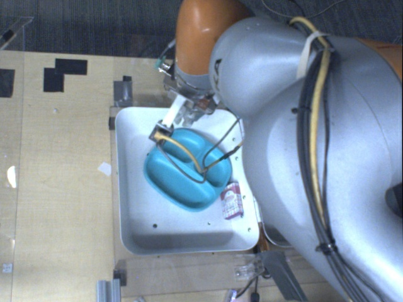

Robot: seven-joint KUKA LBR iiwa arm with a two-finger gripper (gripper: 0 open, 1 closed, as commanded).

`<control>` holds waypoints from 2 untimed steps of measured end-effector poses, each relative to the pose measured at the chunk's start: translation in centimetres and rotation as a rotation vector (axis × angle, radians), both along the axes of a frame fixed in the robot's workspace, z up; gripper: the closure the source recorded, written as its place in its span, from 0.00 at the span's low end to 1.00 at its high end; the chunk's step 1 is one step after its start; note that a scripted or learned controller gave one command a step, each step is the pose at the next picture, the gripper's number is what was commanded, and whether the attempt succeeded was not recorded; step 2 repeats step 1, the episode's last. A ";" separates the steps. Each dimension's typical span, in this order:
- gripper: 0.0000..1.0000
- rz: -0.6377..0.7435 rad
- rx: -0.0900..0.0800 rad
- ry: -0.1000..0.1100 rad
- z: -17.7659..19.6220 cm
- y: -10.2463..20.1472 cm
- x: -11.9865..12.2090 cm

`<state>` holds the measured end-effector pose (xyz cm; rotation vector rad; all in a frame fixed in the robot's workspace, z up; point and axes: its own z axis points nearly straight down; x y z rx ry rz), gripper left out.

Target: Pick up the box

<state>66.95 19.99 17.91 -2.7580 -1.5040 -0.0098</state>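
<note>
Pincer (162, 133) hangs low over the left bin (135, 222), its tip at the upper left edge of a blue bowl (184, 175) — whether it is spread or clenched, I cannot tell. Nothing shows in its grip. Box (232, 201) lies well apart from it, just past the bowl's lower right rim, near the bin's right wall. To do this well, I judge the arm must clear the bowl and descend squarely over the box — not onto the bowl

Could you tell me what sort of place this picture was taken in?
Probably a robotics lab: a grey arm reaches over a white bin on a wooden bench marked with black squares.
</note>
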 end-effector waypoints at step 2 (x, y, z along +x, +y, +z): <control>1.00 -0.029 -0.002 0.003 -3.3 -5.6 -1.0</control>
